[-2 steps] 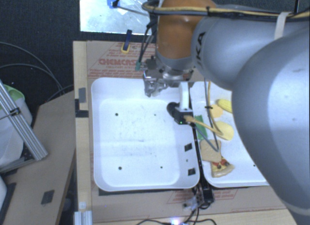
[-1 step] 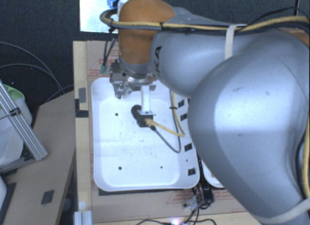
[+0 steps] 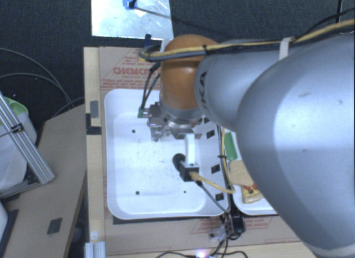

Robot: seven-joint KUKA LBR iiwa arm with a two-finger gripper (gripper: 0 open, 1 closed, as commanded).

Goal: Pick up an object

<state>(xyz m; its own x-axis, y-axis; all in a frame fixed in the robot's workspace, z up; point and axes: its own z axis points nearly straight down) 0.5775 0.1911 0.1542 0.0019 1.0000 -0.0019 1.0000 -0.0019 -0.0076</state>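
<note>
**While the gripper hangs over the left bin, the likely objects lie in the right bin**

Since the task names no particular object, candidates are entered by place; gripper (image 3: 161, 131): low over the upper right part of the left bin (image 3: 127, 162), pointing down; whether it is released or clenched cannot be told, and nothing is seen held in it; left bin floor: bare white with a few small dark specks, too small to judge as graspable; right bin (image 3: 260, 211): mostly hidden behind the arm (image 3: 288, 118); green thing (image 3: 231, 147): just inside the right bin's wall nearest the left bin, long axis running up and down the view; tan thing (image 3: 244, 180): just below the green one, a red-marked end toward the front rim; governing relation: both things lie to the view's right of the gripper and lower in the view, across the wall between the bins; judgement: a pick calls for a sideways shift over that wall before any descent.
</note>
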